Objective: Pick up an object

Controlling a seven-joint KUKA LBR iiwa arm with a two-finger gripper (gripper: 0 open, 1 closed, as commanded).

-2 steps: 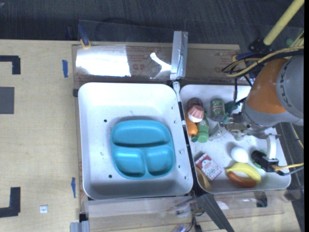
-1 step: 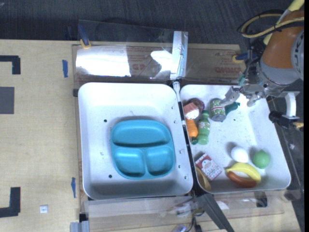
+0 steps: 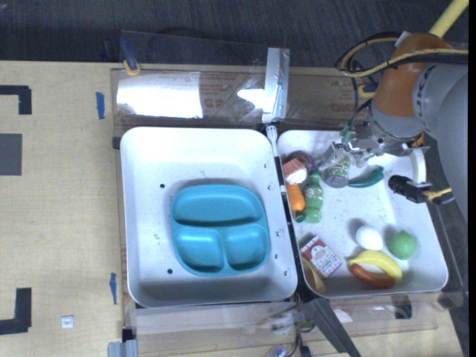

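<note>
My gripper (image 3: pixel 341 157) hangs low over the back of the right bin (image 3: pixel 435 262), on the arm coming in from the right. Directly under it sits a small grey-green can (image 3: pixel 336 176), touching or nearly touching the gripper. A teal curved piece (image 3: pixel 367 177) lies just to the can's right. To the left, along the bin's wall, are a brown and white item (image 3: pixel 296 166), an orange carrot (image 3: pixel 297 198) and a green bottle (image 3: pixel 314 198). Nearer the front lie a white egg (image 3: pixel 369 238), a green ball (image 3: pixel 402 244), a banana (image 3: pixel 376 261) on a red sausage (image 3: pixel 372 276), and a red box (image 3: pixel 321 257).
The left bin (image 3: pixel 141 199) holds a blue divided tray (image 3: pixel 219 227) in its middle. A clear plastic sheet (image 3: pixel 193 88) and a metal divider (image 3: pixel 276 84) stand behind the bins. The wooden bench (image 3: pixel 52 222) stretches to the left.
</note>
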